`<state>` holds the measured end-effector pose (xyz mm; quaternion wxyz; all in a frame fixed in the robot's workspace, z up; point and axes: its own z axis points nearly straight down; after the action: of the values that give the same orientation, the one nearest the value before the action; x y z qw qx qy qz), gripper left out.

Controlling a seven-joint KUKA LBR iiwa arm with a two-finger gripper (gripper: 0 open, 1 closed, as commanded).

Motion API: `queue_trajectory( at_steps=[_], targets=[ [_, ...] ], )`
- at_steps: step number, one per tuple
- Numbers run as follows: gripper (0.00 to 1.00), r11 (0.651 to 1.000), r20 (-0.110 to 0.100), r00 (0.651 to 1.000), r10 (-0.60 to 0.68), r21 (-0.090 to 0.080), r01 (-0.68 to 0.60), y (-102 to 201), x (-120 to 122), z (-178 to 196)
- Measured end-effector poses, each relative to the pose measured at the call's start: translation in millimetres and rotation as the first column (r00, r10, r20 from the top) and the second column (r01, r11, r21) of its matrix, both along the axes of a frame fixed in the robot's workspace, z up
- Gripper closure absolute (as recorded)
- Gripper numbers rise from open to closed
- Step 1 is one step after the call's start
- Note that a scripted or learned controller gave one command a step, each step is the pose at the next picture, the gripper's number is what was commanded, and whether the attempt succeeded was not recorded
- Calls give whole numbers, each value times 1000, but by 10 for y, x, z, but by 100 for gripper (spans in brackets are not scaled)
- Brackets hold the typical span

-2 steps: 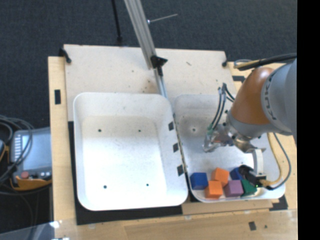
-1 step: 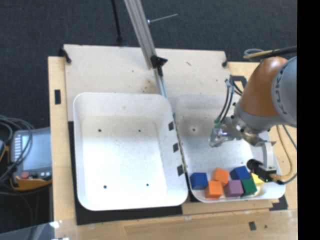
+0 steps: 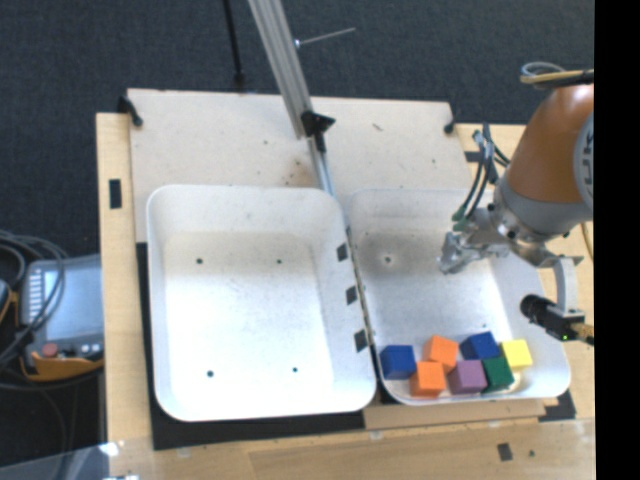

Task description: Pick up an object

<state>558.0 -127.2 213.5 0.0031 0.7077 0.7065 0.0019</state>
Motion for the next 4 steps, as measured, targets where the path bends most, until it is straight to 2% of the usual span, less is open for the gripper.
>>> queue_trajectory(
  at_steps=[1,2,3,4],
  targets=[
    [100,1000,-1,1000,5,1,-5,-9,16,337],
    [100,1000,-3,1000,9,3,-9,423,261,414],
    [100,1000,-5,1000,9,2,-9,937,393,406],
    [100,1000,-4,1000,8,2,-8,1353,692,433]
  ],
)
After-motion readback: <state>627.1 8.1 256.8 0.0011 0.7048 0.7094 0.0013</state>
